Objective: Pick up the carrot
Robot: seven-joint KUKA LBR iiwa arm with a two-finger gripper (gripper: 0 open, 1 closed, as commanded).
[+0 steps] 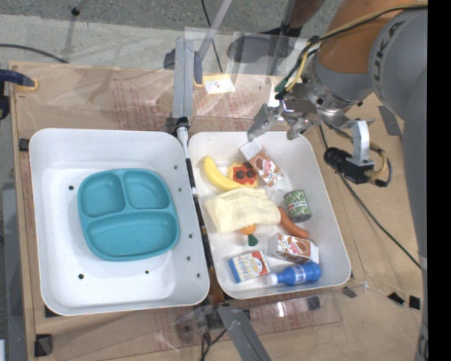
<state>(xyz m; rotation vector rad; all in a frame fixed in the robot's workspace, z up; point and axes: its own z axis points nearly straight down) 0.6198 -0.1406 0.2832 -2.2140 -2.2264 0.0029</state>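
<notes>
Carrot (294, 225) lies in the right bin (333, 224), between a green can (297, 204) and a cloth (237, 210). It looks light, stiff and smooth; grasp mid-length. The gripper (279, 127) hangs spread and empty over the bin's far rim.

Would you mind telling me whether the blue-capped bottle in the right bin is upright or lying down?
Lying down: the blue-capped bottle rests on its side along the front of the right white bin, beside a small carton.
</notes>
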